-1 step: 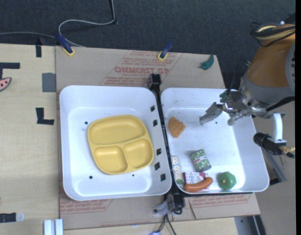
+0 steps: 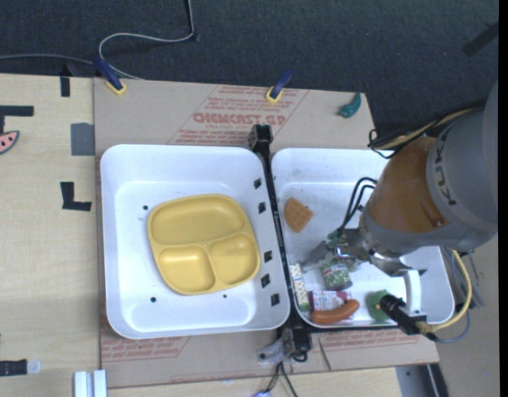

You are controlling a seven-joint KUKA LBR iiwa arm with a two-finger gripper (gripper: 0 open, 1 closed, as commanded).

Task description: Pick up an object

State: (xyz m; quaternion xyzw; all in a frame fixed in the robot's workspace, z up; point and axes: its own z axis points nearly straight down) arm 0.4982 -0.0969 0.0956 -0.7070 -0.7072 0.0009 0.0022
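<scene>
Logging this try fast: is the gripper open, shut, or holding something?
Gripper: low in the right bin over small items; its state cannot be told.

Probably a lab: white bins [image 2: 122, 222] on a taped cardboard [image 2: 229, 118] bench.

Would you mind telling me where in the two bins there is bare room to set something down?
Left bin: bare strips around the yellow tray. Right bin: bare floor behind the waffle. Its near edge is crowded: gripper, sausage, packets, green item.
</scene>
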